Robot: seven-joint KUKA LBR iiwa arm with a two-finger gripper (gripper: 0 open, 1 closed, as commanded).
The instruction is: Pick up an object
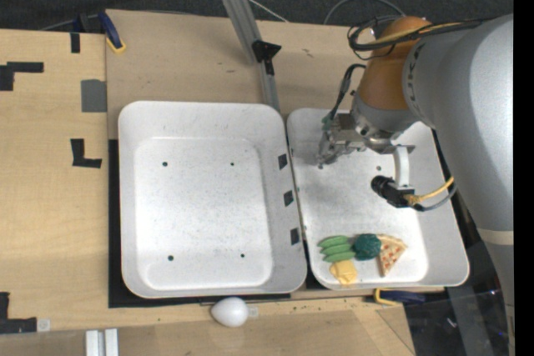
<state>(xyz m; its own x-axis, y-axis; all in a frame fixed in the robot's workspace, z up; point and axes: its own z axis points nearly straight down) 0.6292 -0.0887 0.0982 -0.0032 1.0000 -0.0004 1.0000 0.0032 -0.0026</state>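
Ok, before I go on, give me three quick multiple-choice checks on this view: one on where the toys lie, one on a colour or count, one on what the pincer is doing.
1. Where do the small toys lie?
A. Near corner of the right bin
B. Middle of the left bin
C. On the bare bench behind the bins

2. What colour is the egg-shaped object on the bench in front of the bins?
A. Red
B. White
C. Blue

3. Where is the pincer?
A. Over the left bin
B. Above the far part of the right bin, apart from the toys
C. Pressed onto the toys

Answers:
1 A: the green pod, dark green piece, yellow piece and pizza slice cluster at the right bin's near edge.
2 B: the egg is white.
3 B: the pincer hangs well behind the cluster.
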